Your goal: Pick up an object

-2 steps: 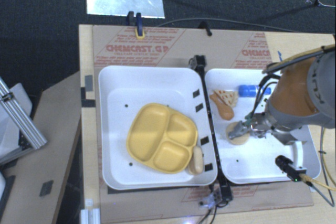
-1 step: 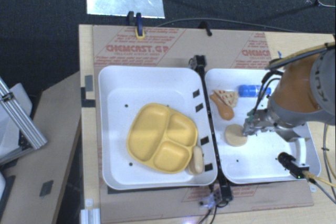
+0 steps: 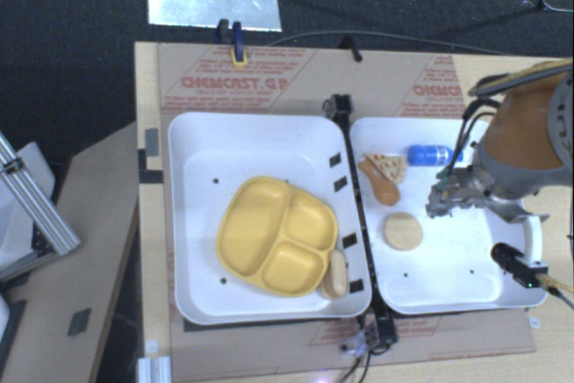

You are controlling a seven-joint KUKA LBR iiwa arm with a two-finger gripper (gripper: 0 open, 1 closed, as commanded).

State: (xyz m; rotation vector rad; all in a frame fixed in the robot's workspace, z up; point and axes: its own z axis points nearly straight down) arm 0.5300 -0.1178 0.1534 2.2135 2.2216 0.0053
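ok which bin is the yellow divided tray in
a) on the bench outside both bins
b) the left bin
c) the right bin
b, the yellow divided tray lies inside the left bin, with a small pale object against its lower right edge; the right bin holds the smaller items and the gripper.

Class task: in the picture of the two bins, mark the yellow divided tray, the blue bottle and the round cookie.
yellow divided tray [image 3: 269,233], camera view, its central ridge.
blue bottle [image 3: 427,155], camera view, middle of its body.
round cookie [image 3: 404,231], camera view, centre of its top.
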